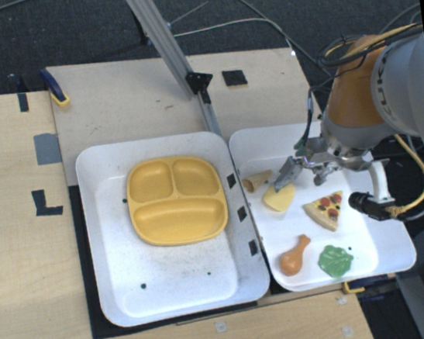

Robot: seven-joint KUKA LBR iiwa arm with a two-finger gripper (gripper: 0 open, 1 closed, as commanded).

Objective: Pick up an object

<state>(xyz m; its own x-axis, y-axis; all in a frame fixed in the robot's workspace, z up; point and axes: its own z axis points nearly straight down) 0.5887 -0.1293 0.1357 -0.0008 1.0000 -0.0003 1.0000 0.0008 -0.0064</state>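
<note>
Nearest the camera, along the front of the right bin (393, 257), lie a green leafy toy (335, 260) and, just to its left, a tan toy drumstick (294, 255). A little farther back sits a toy pizza slice (325, 211), and to its left a pale yellow cheese wedge (279, 198). The pincer (285, 175) reaches in from the right and hangs directly over the cheese wedge's upper edge, its grey fingers (285, 171) spread apart, one tip touching or just above the wedge; nothing is held between them. Beside the fingers, to the left, is a small brown toy piece (249, 184) near the bin's wall. The left bin (110, 281) holds a yellow divided plate (176, 199), well apart from the pincer. Behind the pincer rises the grey arm with its orange band (352, 98), over the tan worktop (124, 99).
</note>
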